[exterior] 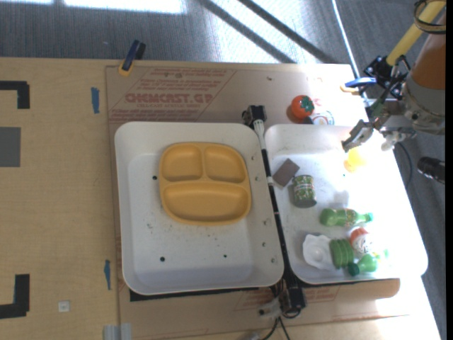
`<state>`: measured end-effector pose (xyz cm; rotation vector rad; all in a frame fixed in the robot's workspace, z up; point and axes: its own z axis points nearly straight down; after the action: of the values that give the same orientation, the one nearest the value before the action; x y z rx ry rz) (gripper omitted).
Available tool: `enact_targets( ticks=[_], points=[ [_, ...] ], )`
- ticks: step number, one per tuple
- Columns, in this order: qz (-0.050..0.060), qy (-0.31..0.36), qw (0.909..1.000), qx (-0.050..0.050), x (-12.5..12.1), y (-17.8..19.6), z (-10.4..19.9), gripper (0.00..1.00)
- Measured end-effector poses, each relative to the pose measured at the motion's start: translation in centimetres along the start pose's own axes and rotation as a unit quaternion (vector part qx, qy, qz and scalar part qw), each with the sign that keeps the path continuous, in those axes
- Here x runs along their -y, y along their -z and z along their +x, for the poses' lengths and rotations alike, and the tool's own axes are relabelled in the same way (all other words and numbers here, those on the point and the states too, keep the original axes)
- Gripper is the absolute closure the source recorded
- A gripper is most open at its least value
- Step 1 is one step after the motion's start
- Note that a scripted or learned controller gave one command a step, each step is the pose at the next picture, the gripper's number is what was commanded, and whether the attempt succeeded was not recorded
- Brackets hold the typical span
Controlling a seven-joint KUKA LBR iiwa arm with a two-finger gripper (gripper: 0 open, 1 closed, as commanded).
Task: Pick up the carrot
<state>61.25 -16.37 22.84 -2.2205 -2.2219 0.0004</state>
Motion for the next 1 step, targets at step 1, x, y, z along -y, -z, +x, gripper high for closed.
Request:
enact_targets(
  ticks=[1],
  points=[
    [0.000, 0.127, 0.9919, 0.000, 4.67, 0.22, -4.15, 0.00]
  ],
)
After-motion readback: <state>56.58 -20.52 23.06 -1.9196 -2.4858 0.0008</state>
